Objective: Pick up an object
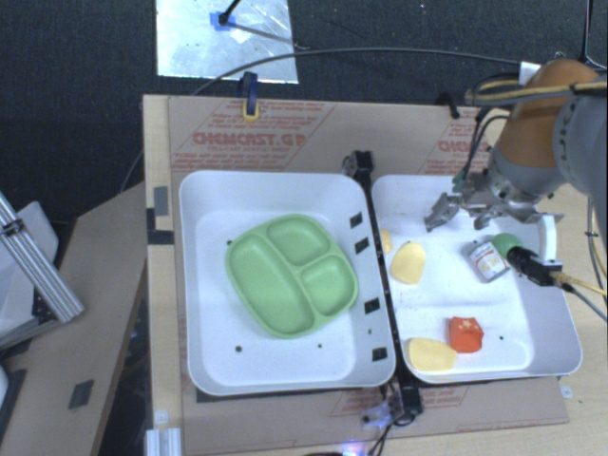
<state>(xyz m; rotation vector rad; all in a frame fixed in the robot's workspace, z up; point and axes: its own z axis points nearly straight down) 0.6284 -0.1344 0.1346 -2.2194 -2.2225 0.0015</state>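
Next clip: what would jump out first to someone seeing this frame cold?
The pale green divided plate lying in the left bin draws the eye first. Then the grey arm with its orange band reaching in from the right, its gripper over the far end of the right bin with nothing between its open fingers. Below it lie an orange-red object, two yellow pieces, and a small labelled container.

arm: grey rounded metal robot arm (581, 145) wearing an orange band | cables: yellow and black lines running over it | hand: grey metal two-finger hand (459, 208) showing angular fingers
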